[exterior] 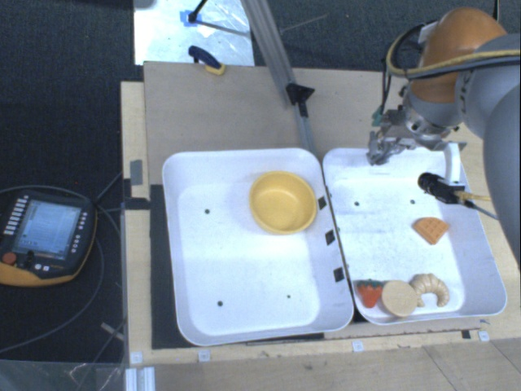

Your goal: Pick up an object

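Pincer (379, 155) hovers at the right bin's (480, 243) far corner, grip unreadable, nothing visibly held. Waffle (431, 230) sits well apart; dropping here risks grabbing bare floor.

Arm (480, 72): grey, orange band (460, 35) above wrist, enters from frame's right edge, upper right. Gripper (379, 155): points downward, at frame's upper right of centre.

One high fixed camera looks slantwise down on both bins (244, 316).
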`<state>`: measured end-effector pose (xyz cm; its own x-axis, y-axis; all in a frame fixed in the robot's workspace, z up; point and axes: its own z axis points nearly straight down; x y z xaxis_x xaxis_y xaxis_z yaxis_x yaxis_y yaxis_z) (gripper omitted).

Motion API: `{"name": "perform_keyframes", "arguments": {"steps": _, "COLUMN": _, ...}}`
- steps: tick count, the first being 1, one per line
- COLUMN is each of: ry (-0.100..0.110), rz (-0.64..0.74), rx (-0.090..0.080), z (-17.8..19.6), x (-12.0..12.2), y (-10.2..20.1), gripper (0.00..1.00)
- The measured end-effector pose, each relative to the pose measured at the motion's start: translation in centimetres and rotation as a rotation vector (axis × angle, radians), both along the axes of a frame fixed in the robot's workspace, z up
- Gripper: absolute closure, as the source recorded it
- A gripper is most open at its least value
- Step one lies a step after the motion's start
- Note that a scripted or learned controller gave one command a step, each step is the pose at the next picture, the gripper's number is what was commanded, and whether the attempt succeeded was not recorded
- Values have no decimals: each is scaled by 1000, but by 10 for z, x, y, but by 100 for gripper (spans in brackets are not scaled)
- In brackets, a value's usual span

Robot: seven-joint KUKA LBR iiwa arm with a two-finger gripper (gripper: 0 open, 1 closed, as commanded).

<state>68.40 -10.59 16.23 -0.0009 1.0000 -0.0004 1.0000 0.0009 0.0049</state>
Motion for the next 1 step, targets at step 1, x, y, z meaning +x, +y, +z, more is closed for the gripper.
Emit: {"name": "perform_keyframes", "arguments": {"steps": 1, "ry": 0, "rz": 0, "rx": 0, "z": 46, "x": 8, "y": 0, "gripper": 100}}
